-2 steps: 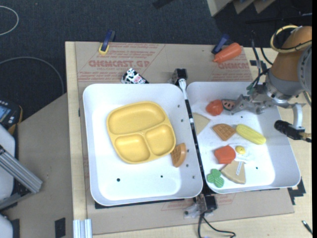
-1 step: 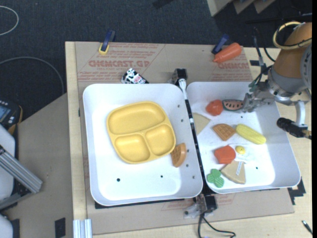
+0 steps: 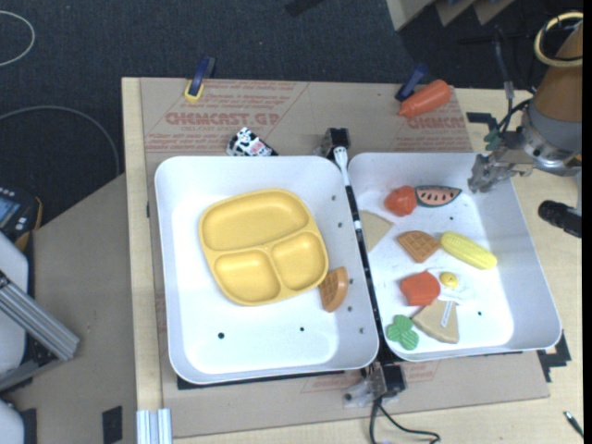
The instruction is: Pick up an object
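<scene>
The right bin [image 3: 518,276] holds several toy foods: a red tomato [image 3: 400,201], a watermelon slice [image 3: 437,194], a waffle [image 3: 418,245], a yellow corn cob [image 3: 468,250], a red piece [image 3: 421,288], green broccoli [image 3: 401,331] and a sandwich wedge [image 3: 440,323]. My gripper [image 3: 484,174] hangs over the far right corner of that bin, right of the watermelon slice and apart from it. Nothing shows held in it.
The left bin [image 3: 185,322] carries a yellow divided plate [image 3: 264,245] and a brown pastry [image 3: 334,289] by its right wall. Behind the bins, an orange carrot [image 3: 425,98], a cow toy [image 3: 250,142] and a clamp [image 3: 197,80] lie on the bench.
</scene>
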`<state>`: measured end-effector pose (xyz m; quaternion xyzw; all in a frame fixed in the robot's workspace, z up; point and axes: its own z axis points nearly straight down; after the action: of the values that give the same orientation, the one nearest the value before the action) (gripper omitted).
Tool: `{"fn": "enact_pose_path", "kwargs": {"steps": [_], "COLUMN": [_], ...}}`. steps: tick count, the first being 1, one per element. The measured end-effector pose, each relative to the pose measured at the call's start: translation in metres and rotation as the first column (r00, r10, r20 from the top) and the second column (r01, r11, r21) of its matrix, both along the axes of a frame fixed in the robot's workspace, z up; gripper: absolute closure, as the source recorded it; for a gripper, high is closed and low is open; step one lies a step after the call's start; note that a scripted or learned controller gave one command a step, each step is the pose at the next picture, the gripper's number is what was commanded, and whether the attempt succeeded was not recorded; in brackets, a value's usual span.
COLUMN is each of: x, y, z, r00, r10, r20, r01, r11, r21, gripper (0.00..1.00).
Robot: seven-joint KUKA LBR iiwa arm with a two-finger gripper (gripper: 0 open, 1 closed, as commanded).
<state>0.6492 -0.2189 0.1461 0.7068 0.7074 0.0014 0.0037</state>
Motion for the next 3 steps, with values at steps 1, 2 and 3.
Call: {"fn": "enact_pose_path", "kwargs": {"steps": [1,2,3], "x": [-0.009,-0.008,-0.008], "y": [0.001,0.001,0.055], "z": [0.053,0.082,0.073], "r00": [1.000,1.000,1.000], "r10": [-0.001,0.000,0.005], "r20": [-0.001,0.000,-0.009], "r01": [0.001,0.000,-0.005], "r11": [1.000,1.000,1.000], "r21": [0.000,0.000,0.006], "gripper": [1.00,1.00,1.00]}}
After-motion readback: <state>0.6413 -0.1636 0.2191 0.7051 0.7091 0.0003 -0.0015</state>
